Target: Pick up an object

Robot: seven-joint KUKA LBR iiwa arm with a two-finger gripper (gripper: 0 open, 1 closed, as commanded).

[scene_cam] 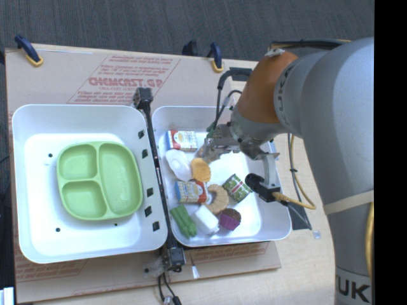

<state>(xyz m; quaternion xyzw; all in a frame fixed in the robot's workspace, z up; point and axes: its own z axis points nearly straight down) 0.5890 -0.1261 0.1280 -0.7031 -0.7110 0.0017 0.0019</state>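
Over the right bin (pixel 270 230) hangs the hand (pixel 213 148), low above the far half of the clutter. Whether it is open or closed, or has hold of anything, cannot be told. Nine small things lie in that bin:

- one red-and-white carton (pixel 184 140) at the far wall
- one white lump (pixel 178 165)
- one orange round piece (pixel 201 169) just beside the hand
- one printed packet (pixel 189 191)
- one tan disc (pixel 217 197)
- one green-labelled can (pixel 236 187)
- one purple piece (pixel 229 219)
- one white block (pixel 205 220)
- one green pod (pixel 183 221) by the near left corner

Most of them touch their neighbours. The left bin (pixel 25 234) holds a single green plate (pixel 98 180) with three compartments. The two bins rest side by side on the surface (pixel 76 75), a board with red print.
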